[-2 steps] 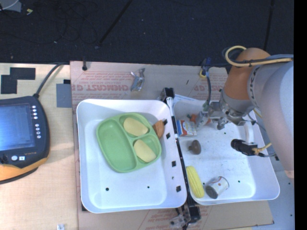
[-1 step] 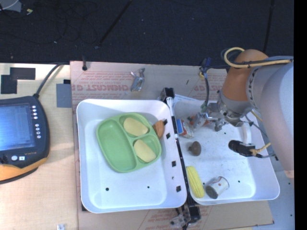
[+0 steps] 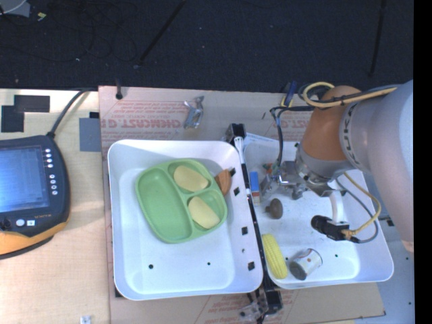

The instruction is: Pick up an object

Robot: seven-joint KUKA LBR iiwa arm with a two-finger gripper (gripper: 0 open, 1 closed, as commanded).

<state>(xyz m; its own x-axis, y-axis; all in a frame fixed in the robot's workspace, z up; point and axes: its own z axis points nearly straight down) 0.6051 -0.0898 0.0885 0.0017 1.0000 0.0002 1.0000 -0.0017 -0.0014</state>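
Your gripper hangs low in the right bin, above a brown lump; jaws' state unclear.

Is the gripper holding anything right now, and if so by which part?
Cannot be told. The gripper is low in the right bin, close above a small brown lump, but nothing is visibly between its fingers.

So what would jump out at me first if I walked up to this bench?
Probably the green tray in the left bin, with two pale yellow pieces in its compartments. Next, the grey arm with its orange band reaching into the right bin, its gripper low above a small brown lump. A corn cob lies by that bin's near left corner.
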